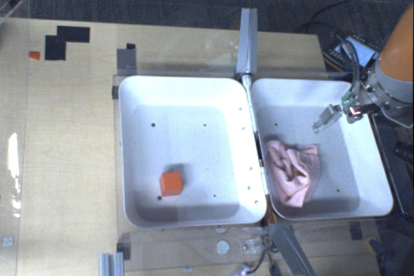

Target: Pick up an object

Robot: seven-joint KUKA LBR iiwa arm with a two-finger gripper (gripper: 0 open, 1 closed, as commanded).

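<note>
Gripper held above the right bin, clear of the cloth

Gripper (325,118) is seen over the right bin (378,168), up and to the right of the pink cloth (294,170); whether its fingers are spread or closed cannot be told from this slanted view, and nothing can be seen held between them. A gap of bare white floor is left between the gripper tip and the cloth.

The pink cloth is crumpled in a loose heap in the near left part of the right bin, close beside the wall that is shared with the left bin (132,139). Its folds are bunched, with a paler upper edge and a darker fold at the right side.

An orange block (171,183) is found well to the left of the cloth, across the dividing wall, on the floor of the left bin toward its near side.

The grey arm (391,84) with its orange band is seen up and to the right of the cloth, past the far right corner of the right bin. Black cables (346,52) are gathered beyond that corner. The wooden bench (65,152) is spread far to the left of the cloth, with black marks (65,41) at its far side.
</note>
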